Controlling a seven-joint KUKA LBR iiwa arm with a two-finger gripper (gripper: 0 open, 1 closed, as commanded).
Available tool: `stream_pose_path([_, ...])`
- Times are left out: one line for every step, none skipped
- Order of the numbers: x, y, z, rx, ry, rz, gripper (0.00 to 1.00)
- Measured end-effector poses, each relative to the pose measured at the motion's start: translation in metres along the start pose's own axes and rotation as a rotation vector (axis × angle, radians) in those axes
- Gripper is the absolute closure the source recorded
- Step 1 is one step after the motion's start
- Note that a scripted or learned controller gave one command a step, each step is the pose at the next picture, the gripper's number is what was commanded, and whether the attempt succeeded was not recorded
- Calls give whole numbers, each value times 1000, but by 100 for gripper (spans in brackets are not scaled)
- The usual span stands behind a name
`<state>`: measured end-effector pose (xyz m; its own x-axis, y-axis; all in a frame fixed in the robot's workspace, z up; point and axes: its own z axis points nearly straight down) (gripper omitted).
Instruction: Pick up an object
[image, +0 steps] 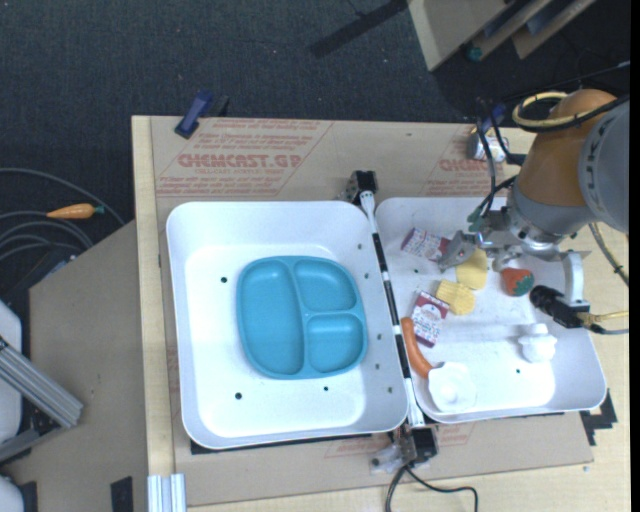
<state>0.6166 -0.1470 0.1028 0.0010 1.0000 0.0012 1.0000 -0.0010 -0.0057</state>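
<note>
Arm is over the right shallow white bin (575, 385), wrist angled down toward the bin's upper middle; gripper (478, 243) sits just above the clutter there. Can't tell its state from this slant, the wrist body blocks the tip, and nothing visibly sits in it, so I wouldn't call anything grasped. No single target named; candidates are all in the right bin. Nearest to the tool: yellow blocky plastic pieces (462, 288), touching or just under the tip, so my guess is that's the target. Red-and-white printed packet (423, 242) lies just left of the tip, a second red-and-white packet (430, 318) lower down by the divider. Round red-and-green toy (516, 281) is just right of the yellow pieces, under the wrist. Orange carrot-shaped toy (414, 350) lies along the left wall, awkward for a top grasp since a finger would hit the wall. White rounded lumps (538, 346) and (449, 385) sit near the front, low contrast against the bin. Left white bin (190, 250) holds a blue three-compartment plastic tray (300, 315), centred, well apart from the arm. Risk: the yellow pieces are packed close to the packet and toy, so a closing pinch could catch a neighbour or shove them.
</note>
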Motion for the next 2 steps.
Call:
stream_pose_path([0,2,-12,-7,-1,0,100])
stream_pose_path([0,2,-12,-7,-1,0,0])
